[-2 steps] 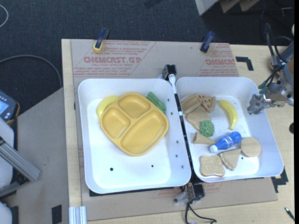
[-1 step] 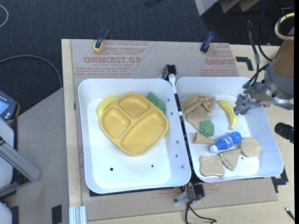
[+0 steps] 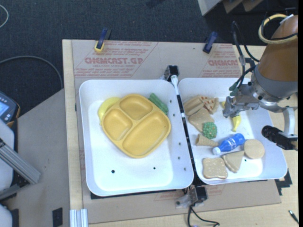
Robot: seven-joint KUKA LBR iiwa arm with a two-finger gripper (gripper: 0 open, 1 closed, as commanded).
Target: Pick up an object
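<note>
My gripper (image 3: pixel 231 110) hangs over the back right part of the right bin (image 3: pixel 274 170). A small yellow toy piece (image 3: pixel 235 122) shows just below its tip; whether they touch I cannot tell. To the gripper's left lie a tan waffle piece (image 3: pixel 207 102) and a tan bread piece (image 3: pixel 199 116). A green broccoli (image 3: pixel 209 129) sits in front of those. A blue bottle with a white cap (image 3: pixel 229 144) lies in the middle of the bin, a round cookie (image 3: pixel 254 149) to its right. Two toast slices (image 3: pixel 214 168) (image 3: pixel 233 161) rest near the front wall.
The left bin (image 3: pixel 137 178) holds a yellow divided tray (image 3: pixel 136 124), with a yellow piece (image 3: pixel 107 106) under its back left edge and a green piece (image 3: pixel 158 103) at its back right. A black clip (image 3: pixel 171 72) sits where the bins meet.
</note>
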